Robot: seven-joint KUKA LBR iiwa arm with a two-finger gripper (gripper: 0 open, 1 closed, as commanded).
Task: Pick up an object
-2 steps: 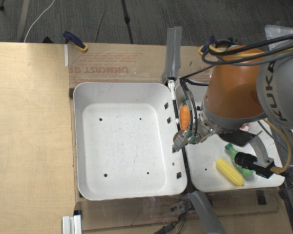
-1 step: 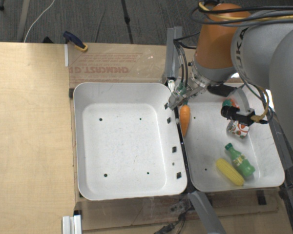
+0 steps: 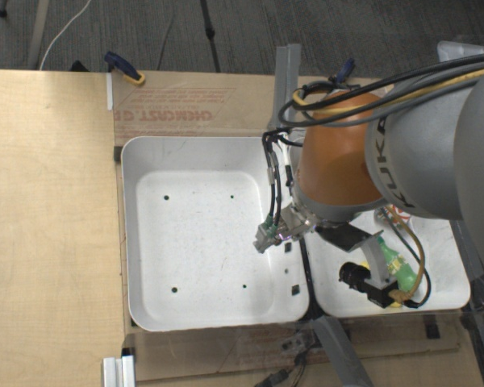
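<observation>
Tool [image 3: 269, 235]: above the right edge of the left shallow white bin [image 3: 145, 216].
Grip: cannot tell.
Right white bin [image 3: 456, 285]: small green object [image 3: 397, 269] near the front edge.

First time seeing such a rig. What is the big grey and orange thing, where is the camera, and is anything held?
One camera, fixed above a bench, looks down at a slant. The grey and orange bulk is a robot arm reaching in from the right. Below it sit two shallow white bins: the left bin and the right bin, which the arm largely covers. Its jaws hang over the left bin's right edge; I cannot tell whether they grip anything. A green object seems to lie in the right bin, partly hidden.
</observation>
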